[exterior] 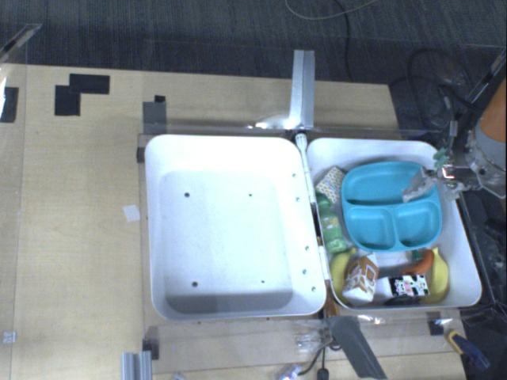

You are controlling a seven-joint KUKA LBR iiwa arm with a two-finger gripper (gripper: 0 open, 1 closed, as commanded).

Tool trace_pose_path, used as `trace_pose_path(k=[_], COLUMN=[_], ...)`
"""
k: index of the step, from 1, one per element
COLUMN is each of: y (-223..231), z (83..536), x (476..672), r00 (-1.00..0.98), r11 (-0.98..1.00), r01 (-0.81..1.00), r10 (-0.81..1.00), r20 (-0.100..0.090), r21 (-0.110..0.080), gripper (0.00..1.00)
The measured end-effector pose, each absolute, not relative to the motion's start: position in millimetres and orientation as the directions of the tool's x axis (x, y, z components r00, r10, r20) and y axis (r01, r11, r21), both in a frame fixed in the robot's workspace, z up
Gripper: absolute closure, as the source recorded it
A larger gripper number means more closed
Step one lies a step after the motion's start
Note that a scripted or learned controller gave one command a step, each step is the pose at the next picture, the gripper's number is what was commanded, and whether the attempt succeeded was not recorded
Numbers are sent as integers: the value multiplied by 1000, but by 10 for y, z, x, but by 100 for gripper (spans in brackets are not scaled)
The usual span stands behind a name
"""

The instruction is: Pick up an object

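We saw the objects for picking gathered in the right-hand shallow white plastic bin [473, 279], with the largest of them, a turquoise plastic divided tray with three compartments [390, 206], lying flat across the bin's upper middle. Along the tray's left side lay a pale patterned packet [330, 184] near the top and a green crinkled wrapper [329, 229] below it, both pressed close to the bin's left wall. Below the tray, a small carton printed in white and brown [362, 279] stood tilted beside a yellow banana-shaped piece [339, 267], and to the right of them sat a black-and-white printed box [407, 288], a yellow rounded object [439, 277] and a slim orange piece [425, 259] that touched the tray's lower edge. The grey metal jaws [420, 185] of the arm reached in from the right over the tray's upper right compartment, tilted down toward it; we could not tell how far apart they stood, and we could make out no object between them. The grey arm with its orange band [493, 121] stood above the bin's right rim. The left-hand shallow white bin [230, 228] sat just beside the right one, the two sharing a middle edge. Both bins rested on the pale wooden bench [71, 236], which bore black angular markers [79, 92] near its far left corner, and a dark carpeted floor [198, 22] with a thin looping cable [333, 6] lay beyond.
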State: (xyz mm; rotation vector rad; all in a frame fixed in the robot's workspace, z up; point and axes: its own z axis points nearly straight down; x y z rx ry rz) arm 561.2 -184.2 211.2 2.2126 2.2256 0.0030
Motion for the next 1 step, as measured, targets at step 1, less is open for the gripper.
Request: trace_pose_path(k=[1], y=[-2033], z=[1215], x=[6010], r00=[227], r11=[-227], r01=[974], r10=[974], r20=[0], r21=[25], gripper=[0])
